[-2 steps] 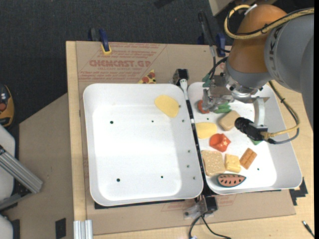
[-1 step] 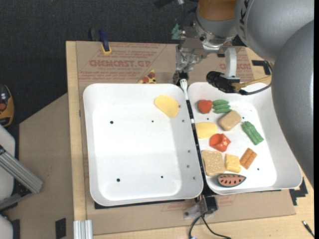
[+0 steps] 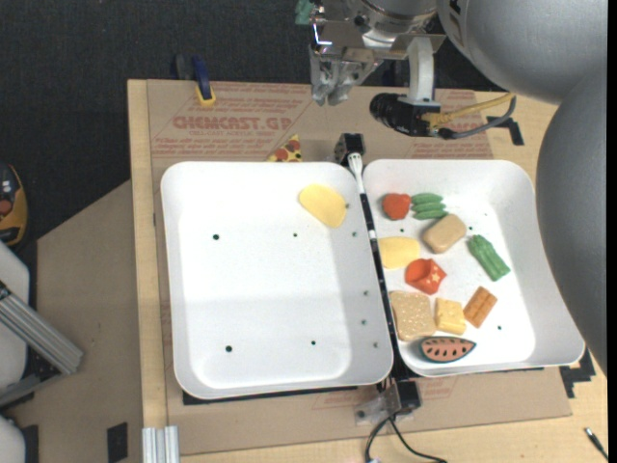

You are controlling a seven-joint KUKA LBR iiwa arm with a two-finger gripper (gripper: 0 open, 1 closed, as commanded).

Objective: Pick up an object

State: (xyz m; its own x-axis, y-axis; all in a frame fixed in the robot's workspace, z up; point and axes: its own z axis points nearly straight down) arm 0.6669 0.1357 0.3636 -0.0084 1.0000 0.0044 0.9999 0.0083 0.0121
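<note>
One yellow piece sits near the left bin's far right corner. My claw hangs over the worktop's far edge, fingers narrow, holding nothing.

the pale yellow, rounded plastic food piece lies flat in the upper right part of the left white bin, close to the divider between the bins. it sits alone, below the two-finger gripper and well apart from it, slightly tilted, touching nothing.
</note>
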